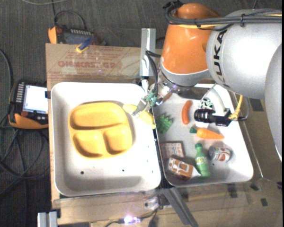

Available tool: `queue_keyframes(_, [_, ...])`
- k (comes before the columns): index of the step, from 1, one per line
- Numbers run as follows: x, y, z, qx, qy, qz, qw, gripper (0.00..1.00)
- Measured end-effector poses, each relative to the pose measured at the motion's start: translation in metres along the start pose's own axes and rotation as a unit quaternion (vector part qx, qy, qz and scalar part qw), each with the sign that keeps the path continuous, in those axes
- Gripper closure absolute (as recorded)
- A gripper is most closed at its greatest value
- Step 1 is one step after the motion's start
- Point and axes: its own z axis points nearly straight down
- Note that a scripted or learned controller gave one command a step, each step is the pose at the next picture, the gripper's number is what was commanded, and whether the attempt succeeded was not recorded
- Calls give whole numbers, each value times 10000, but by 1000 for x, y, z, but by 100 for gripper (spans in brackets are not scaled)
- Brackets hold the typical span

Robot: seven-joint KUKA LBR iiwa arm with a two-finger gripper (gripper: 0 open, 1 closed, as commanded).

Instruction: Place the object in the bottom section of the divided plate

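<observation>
A yellow divided plate [102,128] lies in the left white bin [66,174], with one wide section at the top and two smaller ones at the bottom. My gripper [144,105] reaches down from the orange-banded wrist [184,37] over the rim between the two bins, just right of the plate's upper right corner. It is shut on a small yellow object [146,117], which sticks out on both sides of the fingertips. The object hangs outside the plate, close to its edge.
The right bin [241,169] holds a red sausage-shaped piece [186,111], a carrot [209,133], a green toy [164,123], a green bottle [201,160], a can [220,153], a brown box [180,168] and a flat packet [172,149]. A cardboard sheet [92,63] lies behind the left bin.
</observation>
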Motion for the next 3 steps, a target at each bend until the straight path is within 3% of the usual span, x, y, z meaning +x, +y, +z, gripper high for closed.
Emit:
queue_keyframes(1, [39,23,-8,1,1,-214,9998,100])
queue_keyframes(2, [58,38,-34,-2,6,4,10000,100])
queue_keyframes(3, [49,27,11,5,1,-88,10000,100])
